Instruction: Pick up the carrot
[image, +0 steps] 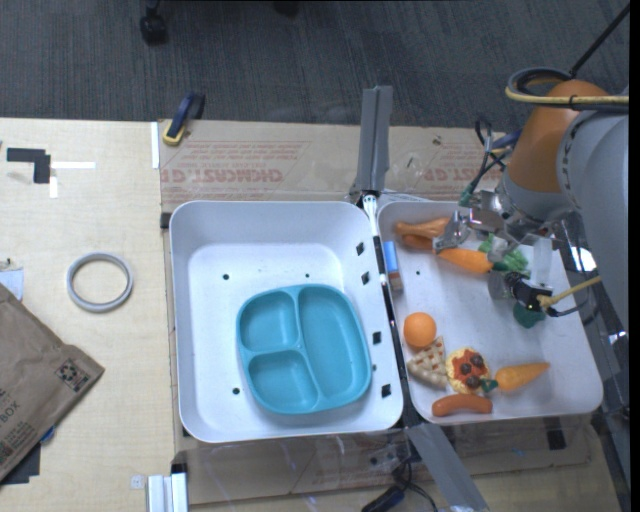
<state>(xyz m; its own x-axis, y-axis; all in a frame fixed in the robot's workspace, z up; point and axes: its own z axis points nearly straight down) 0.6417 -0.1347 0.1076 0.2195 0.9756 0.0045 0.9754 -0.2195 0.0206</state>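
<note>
- Left bin (190, 300): white throughout, small black dots on the floor.
- Divided plate (302, 347): uniform teal-blue.
- Right bin (560, 385): white.
- Carrot (468, 261) by the arm: orange, green at one end.
- Second carrot-like piece (421, 229) at the far rim: orange-brown.
- Third carrot (520, 375) near the front: orange.
- Ball-shaped fruit (420, 328): orange.
- Pizza slice (429, 365): tan with red spots.
- Sausage (462, 405): red-orange.
- Arm (590, 150): grey, orange band (545, 140) above the wrist.
- Bench (90, 180): pale wood tone.
- Tape ring (100, 281): grey-white.
- Cardboard sheet (270, 165): brown, red lettering.
</note>
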